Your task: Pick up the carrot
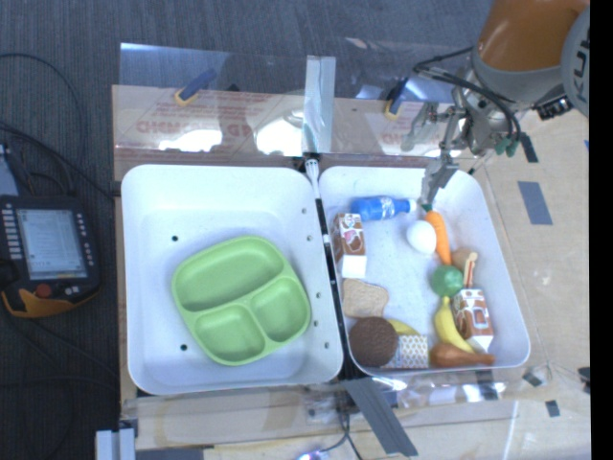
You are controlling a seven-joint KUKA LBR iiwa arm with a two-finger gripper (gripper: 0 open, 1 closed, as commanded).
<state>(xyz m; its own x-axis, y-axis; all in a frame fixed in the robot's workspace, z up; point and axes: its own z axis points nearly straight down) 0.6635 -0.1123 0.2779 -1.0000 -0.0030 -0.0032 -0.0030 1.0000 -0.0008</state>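
Hand (428,197) hangs just above the carrot (439,234), fingers close together, gripping nothing; true opening can't be told. Carrot: smooth orange taper in right bin (498,247), white egg (420,237) touching its left, blue bottle (381,207) further left.

Bright, even light falls from overhead, leaving both white bins (144,257) nearly washed out, their walls hard to tell from their floors. Strong glare flares off the clear plastic sheet (239,137) at the far edge of the counter (565,228), blooming into white patches that hide what lies beneath. Shadows are soft and short; a faint one sits under the green divided plate (241,299). The picture is low in resolution and slightly soft throughout, so labels on the small cartons (351,235) cannot be read. The arm's orange band (527,22) at the upper right looks blurred. The dark carpet (57,27) shows grainy noise.
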